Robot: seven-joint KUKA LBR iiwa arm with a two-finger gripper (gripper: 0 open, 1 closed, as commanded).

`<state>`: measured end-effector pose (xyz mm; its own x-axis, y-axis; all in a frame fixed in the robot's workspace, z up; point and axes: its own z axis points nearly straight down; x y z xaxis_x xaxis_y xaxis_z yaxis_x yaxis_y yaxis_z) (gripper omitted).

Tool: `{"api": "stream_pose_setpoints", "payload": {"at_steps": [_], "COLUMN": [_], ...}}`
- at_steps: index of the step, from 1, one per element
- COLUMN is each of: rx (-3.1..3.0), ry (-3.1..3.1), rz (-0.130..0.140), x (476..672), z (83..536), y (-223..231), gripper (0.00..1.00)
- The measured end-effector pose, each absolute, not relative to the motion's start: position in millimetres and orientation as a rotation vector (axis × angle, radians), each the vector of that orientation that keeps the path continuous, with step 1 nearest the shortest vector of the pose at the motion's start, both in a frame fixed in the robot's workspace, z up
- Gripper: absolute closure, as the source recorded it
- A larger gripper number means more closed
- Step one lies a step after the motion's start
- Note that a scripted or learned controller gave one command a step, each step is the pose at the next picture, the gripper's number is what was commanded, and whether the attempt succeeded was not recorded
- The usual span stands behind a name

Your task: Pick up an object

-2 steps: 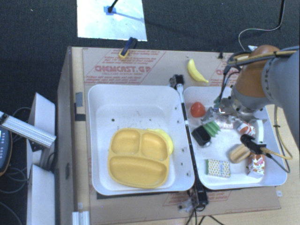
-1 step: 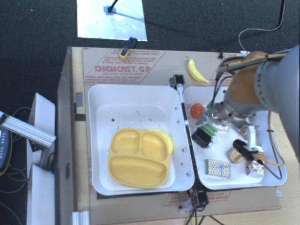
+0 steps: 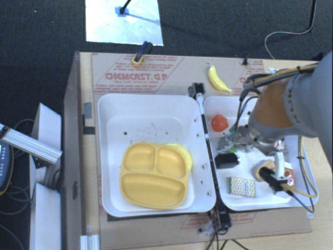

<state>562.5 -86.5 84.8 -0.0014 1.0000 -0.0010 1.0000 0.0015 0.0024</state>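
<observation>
My gripper (image 3: 232,139) hangs low over the left part of the right bin (image 3: 299,199), its metal tip just above a black block (image 3: 227,160). A red tomato-like ball (image 3: 219,123) lies just up and left of the gripper. A small green-and-white patterned packet (image 3: 242,186) rests near the bin's front edge. A tan rounded piece (image 3: 264,167) sits right of the black block. The grey and orange arm covers the right bin's back right part.
The left bin (image 3: 112,139) holds a yellow divided tray (image 3: 154,175) with a yellow item (image 3: 184,154) tucked behind its right corner. A banana (image 3: 218,79) and a blue-and-yellow tool (image 3: 141,53) lie on the board behind the bins.
</observation>
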Motion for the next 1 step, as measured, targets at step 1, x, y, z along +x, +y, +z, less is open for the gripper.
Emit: {"api": "stream_pose_setpoints", "payload": {"at_steps": [1], "rx": [2.227], "ry": [2.241], "rz": [-0.022], "x": [640.8], "z": [82.3], "y": [-92.5], "gripper": [0.0]}}
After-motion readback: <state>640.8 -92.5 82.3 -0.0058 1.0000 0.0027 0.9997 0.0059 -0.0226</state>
